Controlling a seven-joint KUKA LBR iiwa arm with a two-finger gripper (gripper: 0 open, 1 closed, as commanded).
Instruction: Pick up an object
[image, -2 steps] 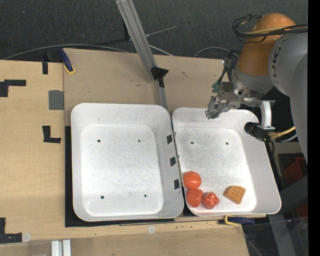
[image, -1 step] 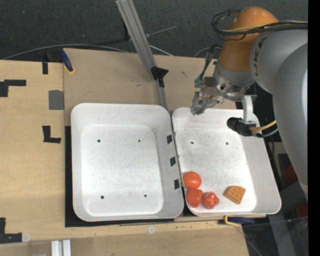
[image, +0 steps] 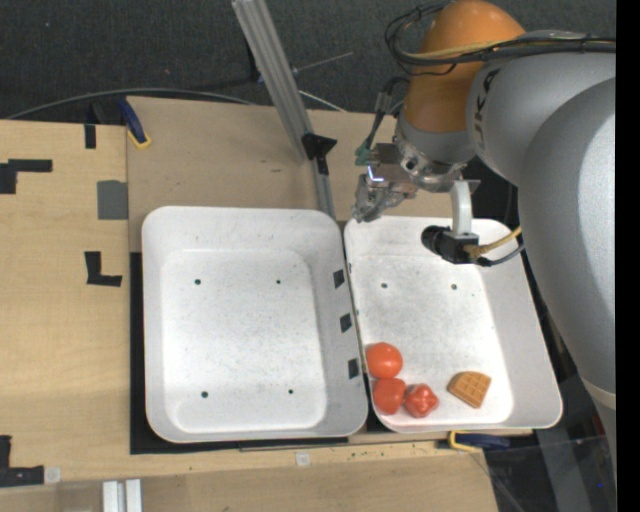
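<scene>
Three red-orange pieces lie at the near left of the right bin (image: 500, 330): a round orange-red fruit (image: 383, 359), a red one (image: 389, 394) just below it and a red pepper-like piece (image: 421, 401) beside that. A tan waffle-like piece (image: 470, 388) lies to their right. My gripper (image: 367, 207) hangs above the far left corner of the right bin, well away from these objects. Nothing shows between its tips.
The left bin (image: 170, 300) stands beside the right one, their rims touching. A slanted metal pole (image: 285, 90) rises behind the bins, close to the gripper. A black cable fitting (image: 447, 243) hangs over the right bin's far edge. The wooden bench (image: 60, 330) spreads left.
</scene>
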